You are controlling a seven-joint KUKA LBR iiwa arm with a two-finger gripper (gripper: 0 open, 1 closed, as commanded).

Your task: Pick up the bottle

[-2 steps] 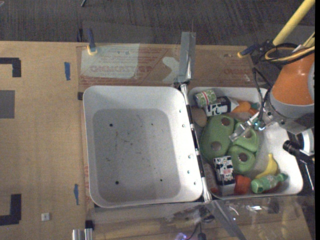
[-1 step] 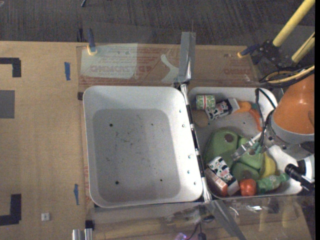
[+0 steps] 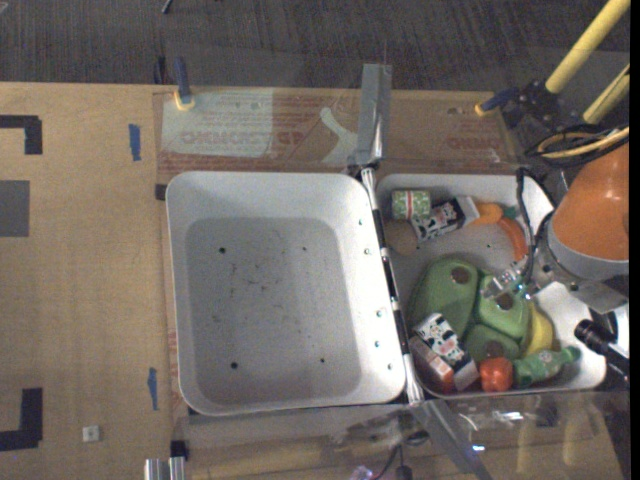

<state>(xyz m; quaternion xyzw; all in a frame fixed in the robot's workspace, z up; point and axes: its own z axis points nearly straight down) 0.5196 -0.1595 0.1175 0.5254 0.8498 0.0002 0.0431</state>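
— Green plastic, that is the bottle (image 3: 545, 365): it lies on its side in the near right corner of the right bin (image 3: 452, 183), cap end toward the outer wall, shoulder just beside a small red-orange fruit (image 3: 496, 373).

— How would it handle, you think?

— Light and stiff, I would judge, but smooth and round, so it may roll or slip. Best taken across the body, near its middle, not at the narrow neck.

— What crowds it?

— A yellow banana-like piece (image 3: 540, 330) touches it from behind, and a big green moulded toy (image 3: 470, 303) fills the bin's centre. A cow-printed milk carton (image 3: 443, 349) lies near the front wall; a second carton (image 3: 443, 217) and a small can (image 3: 410, 204) sit at the far end.

— And the gripper?

— The gripper (image 3: 515, 283) hangs over the green toy, apart from the bottle, under the arm's orange band. Whether it is spread or closed I cannot tell; nothing shows clamped in it. The left bin (image 3: 190, 193) has only specks.
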